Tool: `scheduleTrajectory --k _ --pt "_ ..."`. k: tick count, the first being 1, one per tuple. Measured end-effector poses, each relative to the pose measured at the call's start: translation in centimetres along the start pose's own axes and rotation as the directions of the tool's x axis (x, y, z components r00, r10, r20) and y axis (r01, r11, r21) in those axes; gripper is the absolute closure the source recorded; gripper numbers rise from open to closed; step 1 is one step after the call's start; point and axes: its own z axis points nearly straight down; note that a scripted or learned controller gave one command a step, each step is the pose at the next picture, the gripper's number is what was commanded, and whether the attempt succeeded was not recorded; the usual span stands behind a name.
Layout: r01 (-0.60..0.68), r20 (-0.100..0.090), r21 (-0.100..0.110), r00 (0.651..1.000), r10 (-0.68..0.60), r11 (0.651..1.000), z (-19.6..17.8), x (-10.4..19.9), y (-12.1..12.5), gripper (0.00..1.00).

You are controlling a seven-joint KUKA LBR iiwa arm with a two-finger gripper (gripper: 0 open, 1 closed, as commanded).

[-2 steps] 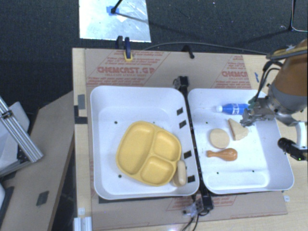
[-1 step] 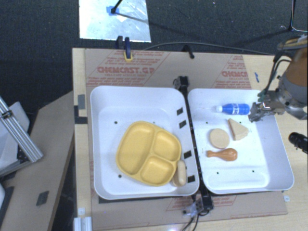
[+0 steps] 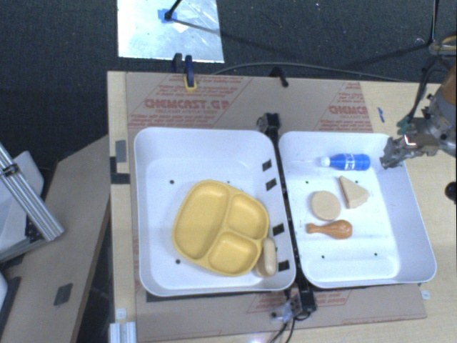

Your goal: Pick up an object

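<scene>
The gripper point(image 3: 394, 153) is hovering over the right bin's point(image 3: 410, 263) far right rim; whether its jaws are parted, I cannot tell. Just left, the blue-labelled bottle point(image 3: 346, 162) is lying on its side, probably light, rigid and slippery, so gripping across its middle looks best.

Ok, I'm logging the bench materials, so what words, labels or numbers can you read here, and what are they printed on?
"CHEMCAST GP": red print on the brown sheet under the bins, left of centre, seemingly upside down.
The same red print repeats on the sheet's right side, too blurred to confirm letter by letter.
Blue bottle: any label text is too small to read.
</scene>
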Motion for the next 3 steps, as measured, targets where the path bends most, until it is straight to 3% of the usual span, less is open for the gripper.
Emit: scheduleTrajectory --k 1,3 --pt "0.006 -0.004 0.005 1.0 -0.006 1.0 0.3 5.5 0.7 1.0" --pt "0.006 -0.004 0.004 1.0 -0.006 1.0 1.4 16.0 4.4 1.0"
